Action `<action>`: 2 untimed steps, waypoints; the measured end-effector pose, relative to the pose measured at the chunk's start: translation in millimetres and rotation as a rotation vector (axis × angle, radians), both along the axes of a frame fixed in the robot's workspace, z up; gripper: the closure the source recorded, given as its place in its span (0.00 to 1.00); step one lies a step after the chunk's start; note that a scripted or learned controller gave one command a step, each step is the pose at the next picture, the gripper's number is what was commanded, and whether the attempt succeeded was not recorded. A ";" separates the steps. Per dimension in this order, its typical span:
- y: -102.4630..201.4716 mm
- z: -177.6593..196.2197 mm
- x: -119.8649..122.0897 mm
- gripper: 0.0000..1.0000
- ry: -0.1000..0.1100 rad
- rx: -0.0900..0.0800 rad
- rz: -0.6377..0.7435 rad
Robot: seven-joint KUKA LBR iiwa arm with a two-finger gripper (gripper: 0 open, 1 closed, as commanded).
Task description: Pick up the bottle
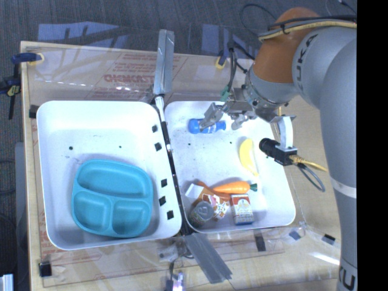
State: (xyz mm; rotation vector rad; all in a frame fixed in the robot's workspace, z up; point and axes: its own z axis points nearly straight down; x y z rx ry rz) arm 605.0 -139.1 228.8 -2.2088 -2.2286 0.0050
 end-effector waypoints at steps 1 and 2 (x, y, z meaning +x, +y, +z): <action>-18.8 -79.1 36.3 0.00 0.000 -0.001 -0.077; -18.1 -137.8 37.1 0.00 0.000 -0.001 -0.068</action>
